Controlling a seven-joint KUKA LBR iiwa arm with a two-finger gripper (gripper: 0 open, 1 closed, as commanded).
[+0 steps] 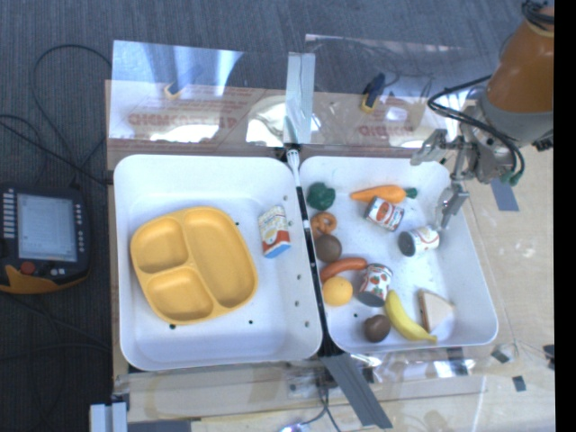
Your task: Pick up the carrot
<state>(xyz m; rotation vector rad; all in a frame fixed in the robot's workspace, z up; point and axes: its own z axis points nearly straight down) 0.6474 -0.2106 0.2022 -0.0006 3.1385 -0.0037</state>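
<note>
The carrot (378,193), orange with a green top at its right end, lies in the back part of the right bin (477,277). It rests just above a small red-labelled can (385,212). My gripper (436,180) hangs over the bin's back right corner, a short way to the right of the carrot's green end. Its fingers (447,207) stand open with nothing between them.
Near the carrot are a green vegetable (320,195), a tomato (324,223), a dark pebble (407,243) and a white ball (426,238). Further forward lie a banana (405,318), a sandwich (436,310) and a second can (375,283). The left bin holds a yellow tray (192,264) and a carton (274,230).
</note>
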